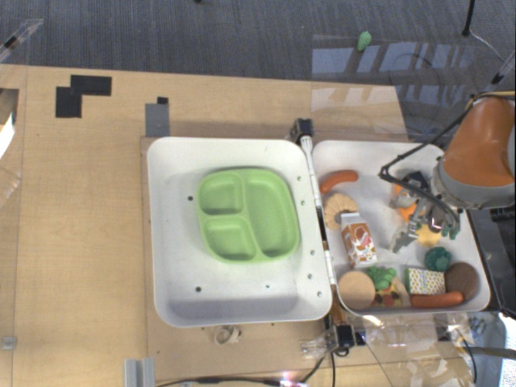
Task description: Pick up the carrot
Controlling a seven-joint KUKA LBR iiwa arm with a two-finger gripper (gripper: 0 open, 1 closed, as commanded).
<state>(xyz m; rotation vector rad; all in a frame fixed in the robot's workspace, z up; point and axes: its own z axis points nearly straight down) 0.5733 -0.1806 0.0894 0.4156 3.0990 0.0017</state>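
Note:
The carrot [410,210] shows as a small orange piece in the right bin [367,161], mostly covered by the gripper's body, so its full shape is hidden. My gripper [409,234] hangs low over the right half of that bin, reaching in from the right and pointing down-left. Its tips lie just below and left of the orange piece, next to a yellow item [430,235]. From this view I cannot tell whether anything is held.
The right bin also holds a sausage [339,180], a carton [358,243], a round cracker [339,207], a bun [356,289], a dark green item [438,258], a brown ball [461,278] and a red sausage [436,300]. A green divided plate [246,214] lies in the left bin [173,280].

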